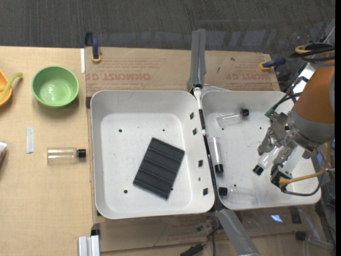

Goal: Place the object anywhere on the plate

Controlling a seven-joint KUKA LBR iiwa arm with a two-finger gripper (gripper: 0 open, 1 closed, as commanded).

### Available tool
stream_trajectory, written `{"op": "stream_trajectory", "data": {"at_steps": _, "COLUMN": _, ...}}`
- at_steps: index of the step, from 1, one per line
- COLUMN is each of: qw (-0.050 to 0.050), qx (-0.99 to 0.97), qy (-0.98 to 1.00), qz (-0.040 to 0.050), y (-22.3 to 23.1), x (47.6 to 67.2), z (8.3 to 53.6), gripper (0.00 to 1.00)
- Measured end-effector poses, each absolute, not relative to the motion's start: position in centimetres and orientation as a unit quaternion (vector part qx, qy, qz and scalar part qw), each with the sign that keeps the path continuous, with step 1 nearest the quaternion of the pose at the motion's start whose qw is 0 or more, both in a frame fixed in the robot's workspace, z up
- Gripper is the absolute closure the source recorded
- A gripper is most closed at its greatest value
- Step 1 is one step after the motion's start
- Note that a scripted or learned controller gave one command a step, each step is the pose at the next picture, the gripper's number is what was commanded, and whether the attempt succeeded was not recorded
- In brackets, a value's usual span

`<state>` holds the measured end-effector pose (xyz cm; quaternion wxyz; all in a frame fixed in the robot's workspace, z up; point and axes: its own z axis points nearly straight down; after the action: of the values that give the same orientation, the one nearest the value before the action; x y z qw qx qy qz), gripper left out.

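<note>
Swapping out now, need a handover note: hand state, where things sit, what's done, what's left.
Hand: low over the right bin, near its right side, with a clear bottle with a black cap at it; whether the bottle is actually gripped cannot be told.
Other clear bottles in the right bin: one near the top, one along the left wall, one at the bottom.
Left bin: holds the dark ridged plate, lying flat with nothing on it.
Done: nothing placed yet.
Left: get a bottle onto the plate.
</note>
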<state>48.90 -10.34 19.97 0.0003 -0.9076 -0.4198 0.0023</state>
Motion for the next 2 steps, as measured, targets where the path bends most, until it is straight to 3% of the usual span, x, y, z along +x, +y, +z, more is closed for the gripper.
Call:
{"op": "stream_trajectory", "data": {"at_steps": 1, "qw": 0.0, "qx": -0.887, "qy": -0.463, "qz": 0.0031, "y": 2.4, "x": 52.7, "z": 19.0, "gripper": 1.0}}
{"op": "stream_trajectory", "data": {"at_steps": 2, "qw": 0.0, "qx": -0.9, "qy": -0.435, "qz": 0.0034, "y": 15.7, "x": 47.7, "z": 17.4, "gripper": 1.0}}
